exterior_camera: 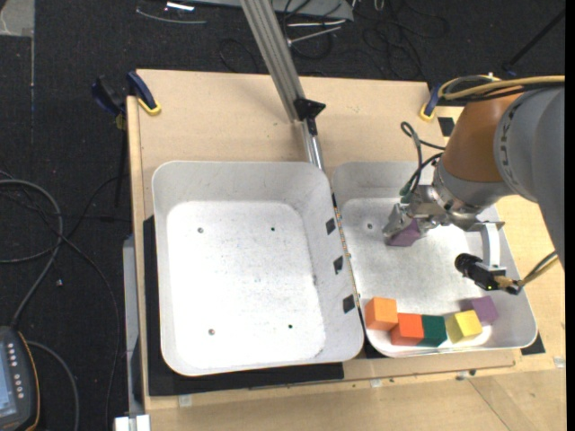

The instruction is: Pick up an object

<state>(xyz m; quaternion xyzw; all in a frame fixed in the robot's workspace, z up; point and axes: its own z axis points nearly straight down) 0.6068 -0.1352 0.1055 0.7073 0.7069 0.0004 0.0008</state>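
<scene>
Gripper [402, 230] sits low in the right bin [359, 180], near the bin's upper middle, with a small purple block [406, 235] at its tips. The block appears clamped between the two fingers, one grey finger [396, 223] showing on its left side, so the pincer is narrowed onto it. Whether the block is lifted clear of the bin floor or touching it cannot be told from this angle.

The arm [503, 146] enters from the right, its orange band [472, 142] above the wrist, and angles down and leftward to the gripper.

Along the near edge of the right bin lies a row of blocks, packed close together: an orange block [382, 312] at the left, then a red-orange block [410, 327], a green block [434, 329], a yellow block [464, 325], and a second purple block [484, 309] at the right end. This row is well apart from the gripper.

The left bin [171, 241] lies beside the right one, their rims overlapping along the middle. Both rest on a tan bench [225, 115].
</scene>
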